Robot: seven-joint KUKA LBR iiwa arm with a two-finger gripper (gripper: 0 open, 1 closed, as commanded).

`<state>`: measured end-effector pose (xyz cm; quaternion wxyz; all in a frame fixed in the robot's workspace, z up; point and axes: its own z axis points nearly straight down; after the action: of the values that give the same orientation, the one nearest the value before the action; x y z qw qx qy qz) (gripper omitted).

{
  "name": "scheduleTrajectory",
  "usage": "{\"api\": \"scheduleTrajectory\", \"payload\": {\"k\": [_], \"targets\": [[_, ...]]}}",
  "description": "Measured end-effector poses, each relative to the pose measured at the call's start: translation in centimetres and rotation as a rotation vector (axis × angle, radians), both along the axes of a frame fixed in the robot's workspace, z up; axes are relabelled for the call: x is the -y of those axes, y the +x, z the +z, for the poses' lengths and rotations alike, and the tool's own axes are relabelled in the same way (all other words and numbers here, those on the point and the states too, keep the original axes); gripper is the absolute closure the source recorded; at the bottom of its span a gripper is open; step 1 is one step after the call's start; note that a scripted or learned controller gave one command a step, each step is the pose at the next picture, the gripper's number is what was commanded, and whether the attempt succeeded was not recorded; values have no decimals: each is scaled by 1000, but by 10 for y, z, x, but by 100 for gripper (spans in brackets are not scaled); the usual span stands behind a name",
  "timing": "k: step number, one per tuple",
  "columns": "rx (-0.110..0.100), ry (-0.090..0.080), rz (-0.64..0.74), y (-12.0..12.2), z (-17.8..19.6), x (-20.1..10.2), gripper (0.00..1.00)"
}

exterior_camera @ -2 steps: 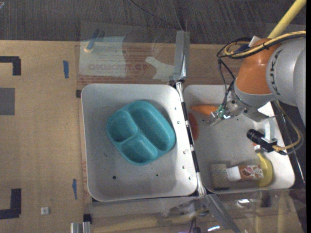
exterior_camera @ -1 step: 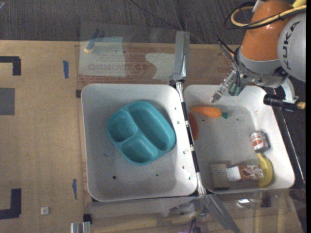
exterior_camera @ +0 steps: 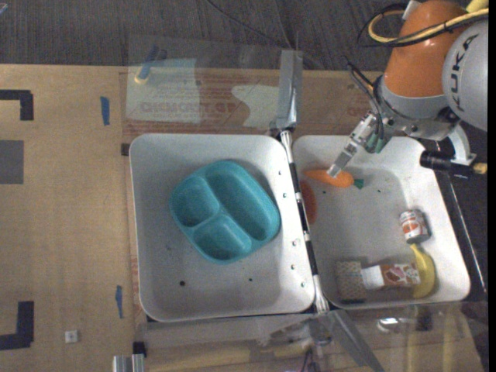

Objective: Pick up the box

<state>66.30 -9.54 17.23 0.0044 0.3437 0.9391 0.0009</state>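
Your gripper [exterior_camera: 342, 166] is hovering over the carrot [exterior_camera: 328, 178] at the right bin's [exterior_camera: 457, 273] far left; you cannot tell how its fingers are standing. The box [exterior_camera: 390, 275] is lying near the front wall, touching the banana [exterior_camera: 424, 270].

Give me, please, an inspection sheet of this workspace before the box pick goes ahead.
Surface: wooden bench bearing the left bin and right bin, side by side.
Job's things: box lying flat near the right bin's front edge, touching the banana.
Clutter: teal divided tray in the left bin; carrot and can in the right bin.
Grippers: gripper low over the carrot, far from the box; grip unclear.
Cables: yellow and black cables on the arm; black cable on the floor.
Surroundings: blue tape marks and clear sheet on the bench.
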Motion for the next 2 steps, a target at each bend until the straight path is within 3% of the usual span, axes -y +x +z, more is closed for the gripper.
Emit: {"api": "scheduleTrajectory", "payload": {"k": [1, 2], "targets": [[-5, 1, -70, -75, -1, 18, 0], [1, -1, 216, -88, -83, 24, 0]]}}
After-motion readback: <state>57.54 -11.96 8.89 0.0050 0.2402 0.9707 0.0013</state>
